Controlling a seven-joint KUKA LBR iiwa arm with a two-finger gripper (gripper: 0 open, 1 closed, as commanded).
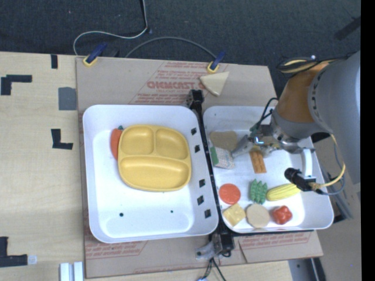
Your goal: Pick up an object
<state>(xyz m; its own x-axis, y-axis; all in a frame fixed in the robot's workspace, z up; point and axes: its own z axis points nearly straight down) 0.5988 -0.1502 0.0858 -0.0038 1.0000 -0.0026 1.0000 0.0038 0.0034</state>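
White plastic walls of the right-hand shallow bin [326, 216] enclose the work area. Listed near to far, taking the lower edge of the camera view as nearest: a red rounded toy piece [282, 214], a beige round piece [257, 216] and a pale yellow wedge [234, 215] lie in a row well below the gripper [243, 146]. Next come a yellow toy corn cob [283, 191], a green spiky toy piece [258, 190] and an orange-red flat disc [229, 192], all below the end effector and apart from it. An orange rectangular stick [258, 161] lies just beside the end effector, to its lower right. A flat brown piece [222, 139] lies immediately to its upper left; contact cannot be confirmed.

Finger state: cannot be determined; nothing is visibly held.

Judged step: approach and descent onto a target, pick not yet made. The brown piece or the orange stick appears the likeliest target. The next move calls for centring over one item, then closing and lifting

Far left of the end effector, the left-hand white bin [99, 215] holds a yellow three-compartment plate [154, 157]
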